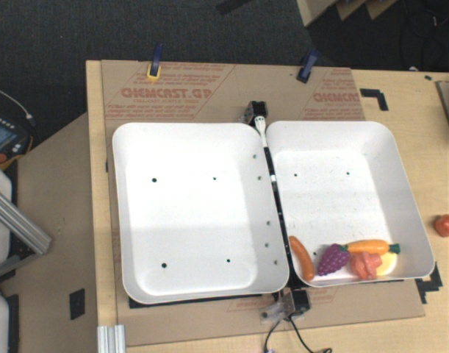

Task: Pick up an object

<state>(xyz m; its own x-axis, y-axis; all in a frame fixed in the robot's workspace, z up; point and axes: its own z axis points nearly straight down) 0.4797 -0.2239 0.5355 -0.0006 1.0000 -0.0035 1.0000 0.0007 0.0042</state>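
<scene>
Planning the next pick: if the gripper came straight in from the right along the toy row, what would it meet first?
Probably the small orange-red object on the bench outside the right bin, then that bin's rim, before the toys; height is unclear.

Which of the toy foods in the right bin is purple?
The toy grape bunch, lying between the orange sausage-shaped piece and the carrot; the others are orange, red or yellow.

My bench (55, 219), w/ cardboard sheet (209, 87) on top, two white bins (187, 285) side by side on it.
</scene>
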